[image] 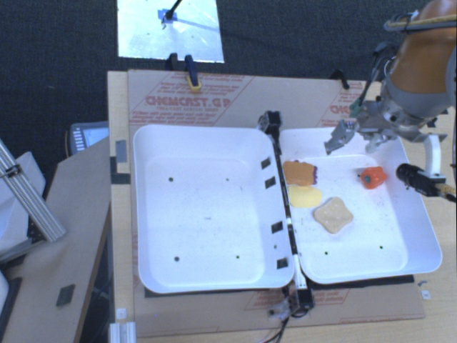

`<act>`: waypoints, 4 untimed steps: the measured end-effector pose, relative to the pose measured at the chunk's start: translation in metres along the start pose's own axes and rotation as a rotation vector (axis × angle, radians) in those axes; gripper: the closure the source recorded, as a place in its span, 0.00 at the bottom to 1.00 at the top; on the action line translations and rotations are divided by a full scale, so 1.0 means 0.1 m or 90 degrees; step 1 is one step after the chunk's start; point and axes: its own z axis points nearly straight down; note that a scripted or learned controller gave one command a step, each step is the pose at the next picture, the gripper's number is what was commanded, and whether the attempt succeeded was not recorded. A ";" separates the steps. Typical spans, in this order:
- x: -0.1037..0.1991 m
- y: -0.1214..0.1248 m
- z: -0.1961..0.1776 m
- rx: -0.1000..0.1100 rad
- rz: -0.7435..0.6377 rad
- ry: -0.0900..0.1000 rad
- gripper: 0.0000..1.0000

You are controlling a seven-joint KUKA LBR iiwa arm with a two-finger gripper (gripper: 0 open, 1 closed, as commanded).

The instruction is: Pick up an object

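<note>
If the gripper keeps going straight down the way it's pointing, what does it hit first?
Probably the bare floor of the right bin, between the orange toy and the sandwich. The gripper seems above neither, though depth is unclear.

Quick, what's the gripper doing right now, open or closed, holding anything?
Gripper: open, fingers spread apart above the far side of the right bin, holding nothing. The red-orange object lies in the bin below it, ungrasped.

Bright, even overhead light — faint shadows, slightly soft focus
</note>
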 end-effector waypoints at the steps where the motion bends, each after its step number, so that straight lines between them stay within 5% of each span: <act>1: 0.00 0.01 -0.11 -0.002 -0.001 0.000 1.00; 2: 0.64 -0.43 -0.13 0.001 -0.005 0.002 1.00; 3: 1.10 -0.35 -1.34 -0.009 -0.005 0.002 1.00; 4: 1.45 -0.34 -1.38 -0.001 -0.002 0.001 1.00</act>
